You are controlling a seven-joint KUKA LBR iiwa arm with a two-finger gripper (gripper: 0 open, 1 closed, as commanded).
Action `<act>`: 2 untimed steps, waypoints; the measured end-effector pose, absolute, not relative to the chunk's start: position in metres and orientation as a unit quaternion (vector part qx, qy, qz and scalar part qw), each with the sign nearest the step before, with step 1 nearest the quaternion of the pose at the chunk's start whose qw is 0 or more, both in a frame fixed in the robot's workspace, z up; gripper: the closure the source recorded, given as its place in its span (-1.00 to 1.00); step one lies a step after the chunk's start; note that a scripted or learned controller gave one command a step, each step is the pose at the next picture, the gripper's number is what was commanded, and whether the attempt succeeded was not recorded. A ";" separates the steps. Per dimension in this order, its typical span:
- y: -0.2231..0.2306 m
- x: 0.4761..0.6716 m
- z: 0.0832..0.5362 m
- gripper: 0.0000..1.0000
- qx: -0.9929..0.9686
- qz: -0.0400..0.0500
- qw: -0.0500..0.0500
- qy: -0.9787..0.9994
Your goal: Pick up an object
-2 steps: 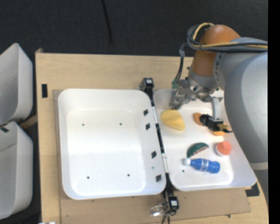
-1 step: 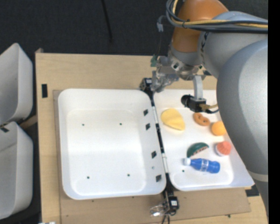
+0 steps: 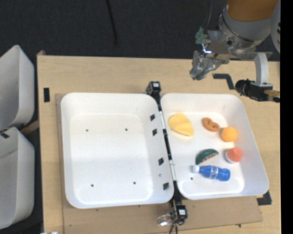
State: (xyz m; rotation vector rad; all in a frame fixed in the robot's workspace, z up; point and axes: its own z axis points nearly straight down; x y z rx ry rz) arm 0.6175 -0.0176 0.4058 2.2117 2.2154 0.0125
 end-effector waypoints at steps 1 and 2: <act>0.034 0.620 0.297 1.00 0.705 -0.005 -0.005 0.709; 0.005 0.587 0.447 1.00 0.708 0.004 0.006 0.706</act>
